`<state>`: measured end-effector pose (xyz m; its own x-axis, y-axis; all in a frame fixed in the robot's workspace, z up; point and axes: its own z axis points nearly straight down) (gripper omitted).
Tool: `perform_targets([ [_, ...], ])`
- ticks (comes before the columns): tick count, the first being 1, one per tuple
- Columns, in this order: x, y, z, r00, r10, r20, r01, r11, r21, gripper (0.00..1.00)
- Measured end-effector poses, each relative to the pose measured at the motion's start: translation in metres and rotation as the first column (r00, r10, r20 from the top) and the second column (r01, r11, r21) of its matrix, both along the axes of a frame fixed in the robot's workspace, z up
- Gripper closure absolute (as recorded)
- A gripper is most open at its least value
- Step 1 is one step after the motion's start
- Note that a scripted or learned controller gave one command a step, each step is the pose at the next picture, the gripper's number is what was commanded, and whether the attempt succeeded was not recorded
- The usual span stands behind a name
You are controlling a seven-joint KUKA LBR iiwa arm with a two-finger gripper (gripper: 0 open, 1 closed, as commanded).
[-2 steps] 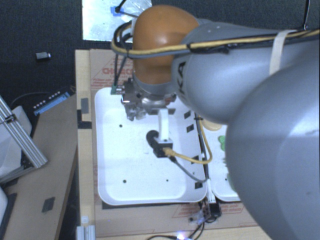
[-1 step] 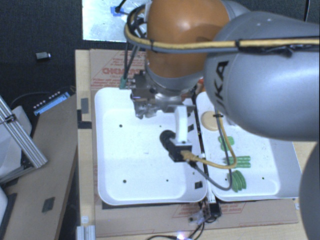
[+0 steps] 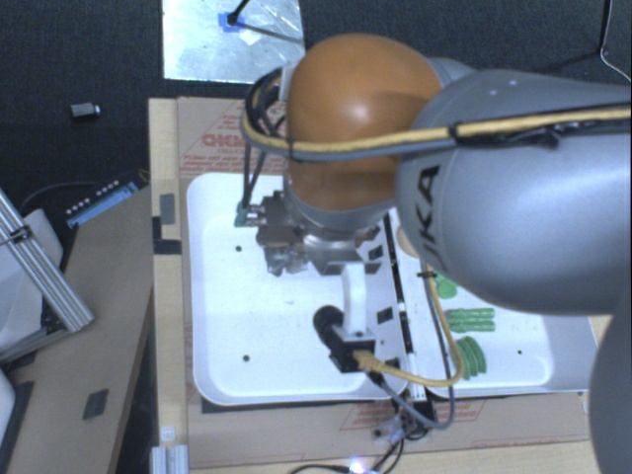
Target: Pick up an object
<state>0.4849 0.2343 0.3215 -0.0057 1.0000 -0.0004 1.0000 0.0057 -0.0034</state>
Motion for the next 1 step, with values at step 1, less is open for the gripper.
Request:
perform_targets([
  [1, 0.0023, 0.0001, 0.0747, 1.000, 0.000, 0.011, 0.000, 1.000, 0.005, 1.00],
])
